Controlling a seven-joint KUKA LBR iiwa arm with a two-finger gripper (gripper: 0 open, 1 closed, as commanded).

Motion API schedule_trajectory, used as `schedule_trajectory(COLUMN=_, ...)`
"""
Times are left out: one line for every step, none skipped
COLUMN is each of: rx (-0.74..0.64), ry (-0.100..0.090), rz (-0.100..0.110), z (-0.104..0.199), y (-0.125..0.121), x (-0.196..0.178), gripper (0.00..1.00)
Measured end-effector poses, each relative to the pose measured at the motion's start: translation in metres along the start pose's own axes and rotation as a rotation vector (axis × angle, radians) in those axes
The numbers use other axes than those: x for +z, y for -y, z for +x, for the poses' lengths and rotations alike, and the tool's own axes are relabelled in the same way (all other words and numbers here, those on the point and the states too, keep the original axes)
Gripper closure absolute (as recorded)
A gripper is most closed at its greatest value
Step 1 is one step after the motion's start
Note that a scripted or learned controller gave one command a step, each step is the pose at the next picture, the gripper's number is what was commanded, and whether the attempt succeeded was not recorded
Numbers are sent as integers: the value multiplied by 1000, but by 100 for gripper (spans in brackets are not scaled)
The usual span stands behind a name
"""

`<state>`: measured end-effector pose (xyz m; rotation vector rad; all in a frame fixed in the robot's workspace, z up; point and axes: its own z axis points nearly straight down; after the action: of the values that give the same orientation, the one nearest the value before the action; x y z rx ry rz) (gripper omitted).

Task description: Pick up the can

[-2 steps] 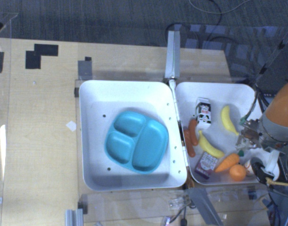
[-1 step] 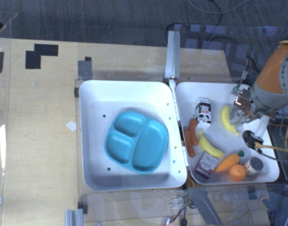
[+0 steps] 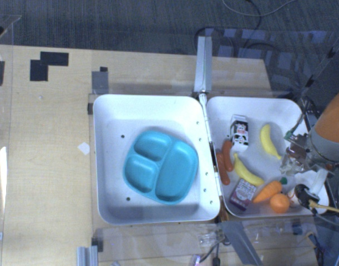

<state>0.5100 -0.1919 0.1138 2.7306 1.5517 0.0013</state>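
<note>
The can point(image 3: 243, 193) is dark purple with a pale label and lies on its side at the front of the right bin point(image 3: 280, 107), beside a carrot point(image 3: 267, 192). My gripper point(image 3: 292, 162) hangs over the right side of that bin, near the right rim. It is to the right of the can and a little farther back, apart from it. Below the gripper are the carrot and an orange point(image 3: 279, 203). Nothing shows held in the gripper.
The right bin also holds two bananas point(image 3: 267, 141) point(image 3: 247, 171), red sausages point(image 3: 225, 160) and a small black-and-white carton point(image 3: 239, 132). The left bin point(image 3: 111, 148) holds a blue divided plate point(image 3: 161, 165). A metal divider point(image 3: 202, 65) stands behind the bins.
</note>
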Motion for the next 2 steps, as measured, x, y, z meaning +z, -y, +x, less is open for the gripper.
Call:
schedule_trajectory(rx=31, ry=-1, rz=-3, z=46, y=-35, x=-58, gripper=100)
schedule_trajectory(rx=31, ry=0, rz=-3, z=46, y=-35, x=-57, gripper=0)
